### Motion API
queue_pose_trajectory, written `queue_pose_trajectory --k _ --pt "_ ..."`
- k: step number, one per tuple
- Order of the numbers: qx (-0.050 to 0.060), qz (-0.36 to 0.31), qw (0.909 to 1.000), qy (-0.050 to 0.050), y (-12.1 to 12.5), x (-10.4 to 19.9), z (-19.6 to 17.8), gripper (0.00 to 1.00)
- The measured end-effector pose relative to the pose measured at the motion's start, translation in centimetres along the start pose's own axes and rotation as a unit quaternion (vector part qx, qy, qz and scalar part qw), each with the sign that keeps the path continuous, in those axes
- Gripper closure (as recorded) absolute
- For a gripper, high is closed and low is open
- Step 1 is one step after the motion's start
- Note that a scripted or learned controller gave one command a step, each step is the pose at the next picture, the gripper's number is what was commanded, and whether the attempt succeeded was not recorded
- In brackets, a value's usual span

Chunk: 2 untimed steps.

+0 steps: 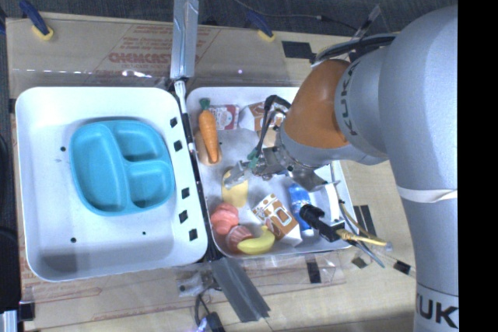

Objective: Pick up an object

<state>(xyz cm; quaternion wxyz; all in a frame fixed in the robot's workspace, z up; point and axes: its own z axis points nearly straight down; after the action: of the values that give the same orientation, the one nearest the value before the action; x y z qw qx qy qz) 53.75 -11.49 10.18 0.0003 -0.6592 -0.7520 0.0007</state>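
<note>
Even overhead light is washing the white bins [47,167] bright; soft shadows are pooling beneath the arm [389,105]; focus slightly soft.

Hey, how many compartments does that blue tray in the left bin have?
3. The blue tray has one long compartment down its left side, one at upper right and one at lower right. It lies in the left bin, with nothing covering it.

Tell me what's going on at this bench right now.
A grey robot arm reaches in from the right over the right bin, which holds toy food: a carrot, a banana and small packets. Its gripper is low among them, near a pale yellow piece; nothing is clearly held. The left bin holds a blue divided tray.
</note>
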Motion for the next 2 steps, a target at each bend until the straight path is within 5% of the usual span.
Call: queue_pose_trajectory --k 1,2 --pt "-0.001 -0.064 0.9979 0.0 7.3 -4.4 -0.8 0.0" --pt "0.017 -0.135 0.9906 0.008 10.0 -5.7 0.3 0.0"
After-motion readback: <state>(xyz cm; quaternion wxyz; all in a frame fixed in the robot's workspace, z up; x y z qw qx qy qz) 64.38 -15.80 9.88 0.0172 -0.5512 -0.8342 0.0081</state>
